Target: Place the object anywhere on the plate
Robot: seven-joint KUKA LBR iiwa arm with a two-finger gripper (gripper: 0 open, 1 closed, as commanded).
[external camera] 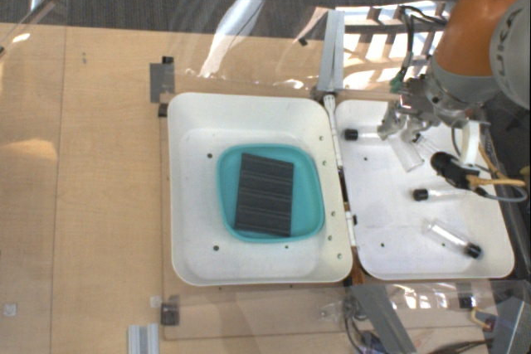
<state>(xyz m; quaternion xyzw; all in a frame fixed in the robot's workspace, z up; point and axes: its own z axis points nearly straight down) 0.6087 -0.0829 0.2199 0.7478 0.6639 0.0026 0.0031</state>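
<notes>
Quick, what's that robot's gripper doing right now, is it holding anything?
Gripper: over the right white bin; whether it is open, closed or holding anything cannot be told.

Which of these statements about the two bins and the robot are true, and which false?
1. A teal plate lies in the left bin. True.
2. A dark ribbed block lies on the plate. True.
3. The plate is in the right bin. False: it is in the left one.
4. The hand hangs over the left bin. False: it is over the right bin.
5. Small clear tubes lie in the right bin. True.
</notes>
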